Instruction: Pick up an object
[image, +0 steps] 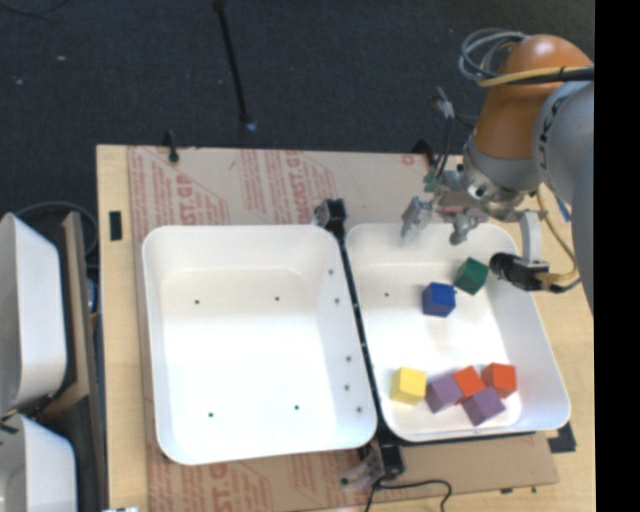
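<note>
Right bin: six cubes are contained. One green cube and one blue cube are placed apart in the upper half. Along the near wall, one yellow cube, two purple cubes and two orange cubes are clustered, several touching.

Left bin: white, shallow, set beside the right bin.

Gripper: positioned over the right bin's far edge, fingers spread wide, nothing held between them, well apart from the cubes.
</note>
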